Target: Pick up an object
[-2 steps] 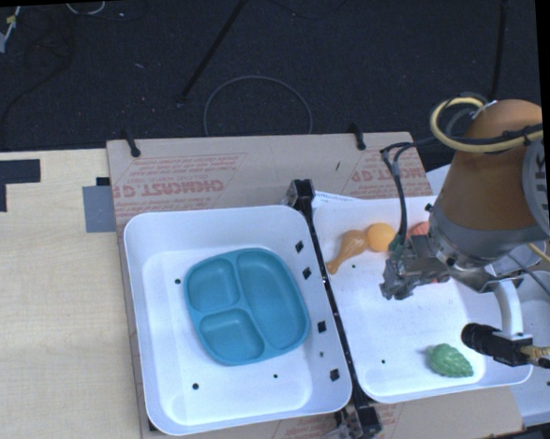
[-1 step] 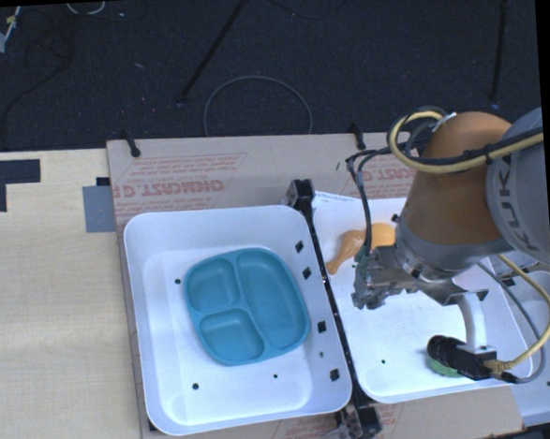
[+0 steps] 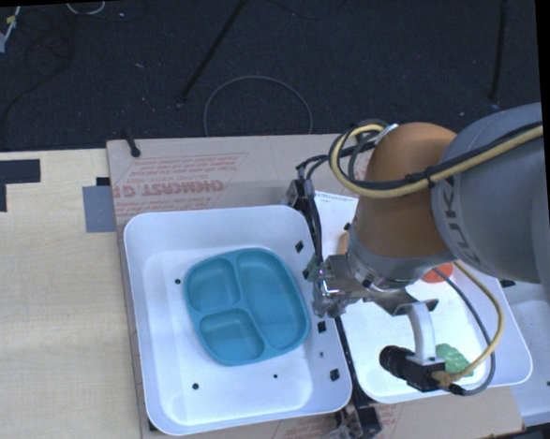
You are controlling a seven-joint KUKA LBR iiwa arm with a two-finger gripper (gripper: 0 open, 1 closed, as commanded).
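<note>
Reaching in: grey arm (image 3: pixel 499 198) from the right, over the right bin (image 3: pixel 519 347).
Gripper (image 3: pixel 324 291): low at the divide between the two bins.
Gripper state: cannot tell, hidden by the wrist.
Blue tray (image 3: pixel 246 305): flat in the left bin (image 3: pixel 138 270), three compartments, just beside the gripper.
Green object (image 3: pixel 454 356): right bin, bottom of view.
Orange-red object (image 3: pixel 438 273): right bin, mostly under the arm.

A blue tray (image 3: pixel 246 305) fills the left bin's (image 3: pixel 169 381) middle, leaving open floor along its walls.
</note>
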